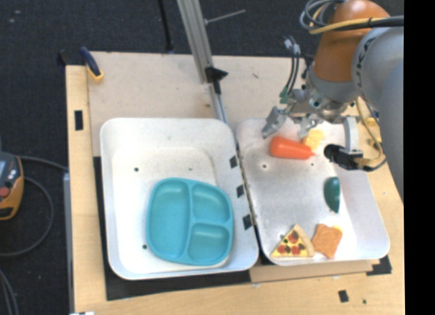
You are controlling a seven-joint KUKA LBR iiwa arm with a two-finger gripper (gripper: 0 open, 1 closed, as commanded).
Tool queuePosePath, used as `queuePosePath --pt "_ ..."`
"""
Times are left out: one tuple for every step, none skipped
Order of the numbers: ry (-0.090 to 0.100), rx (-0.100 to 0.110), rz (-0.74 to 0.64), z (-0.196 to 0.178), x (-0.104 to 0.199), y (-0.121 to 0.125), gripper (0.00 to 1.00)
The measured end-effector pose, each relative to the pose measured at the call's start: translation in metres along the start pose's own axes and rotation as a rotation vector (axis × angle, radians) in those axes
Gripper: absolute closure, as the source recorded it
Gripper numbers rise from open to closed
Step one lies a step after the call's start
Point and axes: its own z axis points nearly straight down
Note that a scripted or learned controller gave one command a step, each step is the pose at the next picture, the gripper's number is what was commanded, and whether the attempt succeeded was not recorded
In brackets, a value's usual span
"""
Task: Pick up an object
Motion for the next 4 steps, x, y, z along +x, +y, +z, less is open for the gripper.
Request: queuePosePath --pt "0.000 -0.001 0.001 0.060 -0.005 0.005 0.00" --pt "-0.006 -0.029 0.002 0.072 -0.008 0.013 0.00" --pt "-0.011 -0.037 0.004 0.060 -0.011 0.015 1.00" --pt "0.001 -0.009 -0.002 0.002 -0.006 0.009 1.00"
